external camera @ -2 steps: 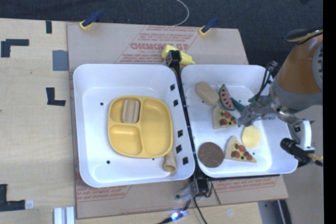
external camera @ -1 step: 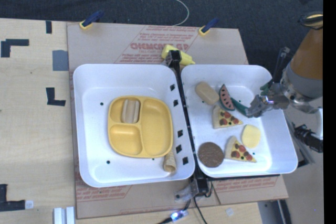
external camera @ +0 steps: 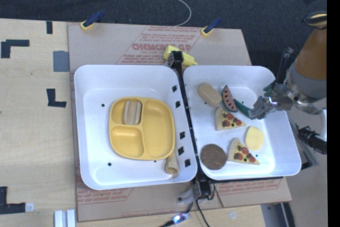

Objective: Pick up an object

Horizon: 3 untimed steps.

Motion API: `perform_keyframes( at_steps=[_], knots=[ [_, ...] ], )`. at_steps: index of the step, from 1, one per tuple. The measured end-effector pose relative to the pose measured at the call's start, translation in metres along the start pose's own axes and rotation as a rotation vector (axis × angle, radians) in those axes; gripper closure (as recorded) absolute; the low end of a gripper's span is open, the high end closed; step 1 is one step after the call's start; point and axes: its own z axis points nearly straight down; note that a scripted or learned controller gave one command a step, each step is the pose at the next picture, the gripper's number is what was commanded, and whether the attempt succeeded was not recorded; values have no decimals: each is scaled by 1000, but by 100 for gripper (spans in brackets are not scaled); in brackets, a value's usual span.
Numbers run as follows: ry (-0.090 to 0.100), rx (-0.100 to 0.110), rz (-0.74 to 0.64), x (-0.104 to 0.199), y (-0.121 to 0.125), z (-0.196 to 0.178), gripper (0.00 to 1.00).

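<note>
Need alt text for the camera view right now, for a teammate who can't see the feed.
The grey arm's two-finger gripper hovers low over the right white bin, beside a watermelon slice, two toy pizza wedges, a tan bread roll, a yellow disc and a brown cookie. The left white bin holds a yellow divided plate.
</note>
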Motion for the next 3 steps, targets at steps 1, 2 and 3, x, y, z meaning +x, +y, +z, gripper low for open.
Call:
perform_keyframes(
  at_steps=[1, 2, 3],
  knots=[
    [2, 1, -4, 49, 4, -5, 100],
    [2, 1, -5, 101, 3, -13, 100],
    [1, 4, -3, 155, -12, -4, 100]
  ],
)
